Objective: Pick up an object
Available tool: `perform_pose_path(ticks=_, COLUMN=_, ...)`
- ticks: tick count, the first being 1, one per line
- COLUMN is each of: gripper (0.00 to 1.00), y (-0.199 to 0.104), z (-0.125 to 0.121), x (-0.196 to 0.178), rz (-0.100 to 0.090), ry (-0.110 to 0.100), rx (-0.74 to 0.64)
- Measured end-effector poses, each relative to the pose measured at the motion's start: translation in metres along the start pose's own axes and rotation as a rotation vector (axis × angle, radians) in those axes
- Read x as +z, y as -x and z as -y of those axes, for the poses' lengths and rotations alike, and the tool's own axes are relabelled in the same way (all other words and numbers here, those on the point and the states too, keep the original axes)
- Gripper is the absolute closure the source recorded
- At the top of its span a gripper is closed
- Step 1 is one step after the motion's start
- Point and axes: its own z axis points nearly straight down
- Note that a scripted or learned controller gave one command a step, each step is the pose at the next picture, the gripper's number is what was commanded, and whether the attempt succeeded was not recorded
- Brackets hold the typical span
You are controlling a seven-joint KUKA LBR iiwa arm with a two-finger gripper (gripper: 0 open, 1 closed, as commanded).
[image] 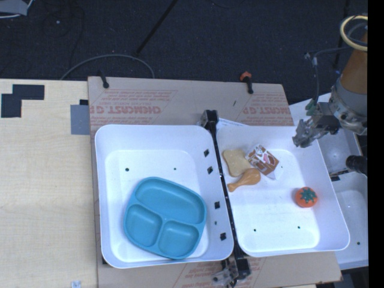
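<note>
1. Camera view: two shallow white bins sit side by side on the worktop (42,179), over a cardboard sheet (180,101).
2. The left bin (114,143) holds a blue divided plate (165,217) with three compartments, lying toward the bin's near side.
3. The right bin (327,221) holds four small things. A tan flat piece (235,159) lies near the divider, with a toy drumstick (245,179) touching its lower edge and pointing toward the divider.
4. A small brown-and-white packet (264,159) lies just beside the drumstick's thick end, on its far side.
5. An orange toy pumpkin with a green top (306,197) sits apart from the others, near the bin's right wall.
6. The gripper (302,136) hangs over the far right corner of the right bin, above the rim, well apart from every object. It holds nothing; whether its fingers are apart or together cannot be told.
</note>
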Motion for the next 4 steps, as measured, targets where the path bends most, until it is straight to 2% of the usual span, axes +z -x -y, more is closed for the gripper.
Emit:
perform_pose_path(ticks=1, gripper=1.0, y=-0.057, z=0.0, x=0.017, rz=0.0, ry=-0.001, rx=0.0)
perform_pose_path(ticks=3, gripper=1.0, y=-0.175, z=0.002, x=0.016, rz=0.0, ry=-0.001, rx=-0.001)
perform_pose_path(ticks=4, gripper=1.0, y=-0.218, z=0.004, x=0.025, rz=0.001, ry=-0.002, rx=0.001)
